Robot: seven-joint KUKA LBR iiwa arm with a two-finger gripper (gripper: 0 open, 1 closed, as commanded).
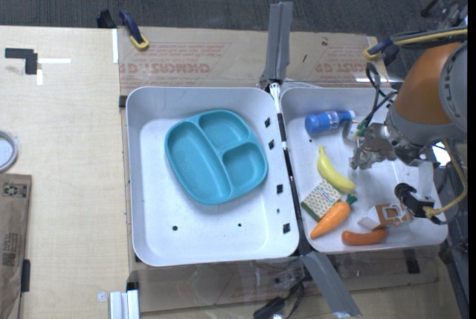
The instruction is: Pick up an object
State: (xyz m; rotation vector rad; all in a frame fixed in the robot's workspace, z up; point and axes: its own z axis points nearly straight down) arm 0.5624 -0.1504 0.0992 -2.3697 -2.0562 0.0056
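Two bins: we count a left bin (pixel 141 184) and a right bin (pixel 296 124), side by side on the surface (pixel 59 131).
Left bin, one thing: we see a single blue divided plate (pixel 216 156) with three compartments, lying near the middle.
Right bin, six things: we count one blue bottle (pixel 328 121) on its side near the far wall; one banana (pixel 332 171) below it; one patterned packet (pixel 321 199) just under the banana; one carrot (pixel 331 219) touching the packet's lower corner; one orange sausage-shaped piece (pixel 364 237) by the near wall; one small orange-and-white item (pixel 388 215) just right of the carrot, too small for us to name.
Arm: one, grey with an orange band (pixel 428 87), reaching in from the right.
End effector (pixel 362 156): one, low over the right bin, just right of the banana and below the bottle; we cannot tell how it is set, and we see nothing gripped.
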